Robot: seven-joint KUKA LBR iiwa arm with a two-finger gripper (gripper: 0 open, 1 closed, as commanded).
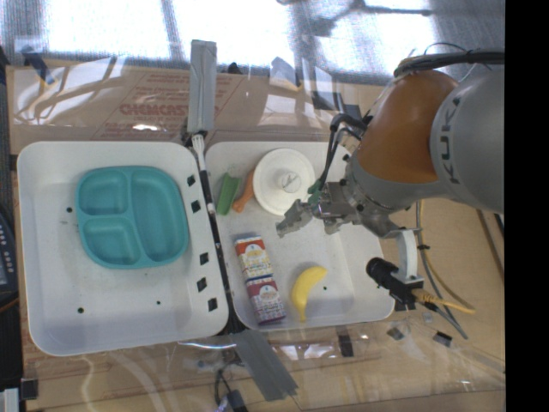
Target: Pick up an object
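Hovering over the right bin (364,303): pincer (292,221), just beside a white lid (283,178). Lying below: banana (307,288), small carton (259,279). Sitting in the left bin (43,316): teal divided plate (131,215).

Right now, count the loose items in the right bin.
5: white round lid at the back, green piece and orange piece beside it, carton and banana in front. The arm may hide more.

Beside the dull grey metal gripper (292,221) lie a glossy white plastic lid (283,180) and a smooth yellow plastic banana (307,288), with a matt teal plastic tray (132,215) well apart from it.
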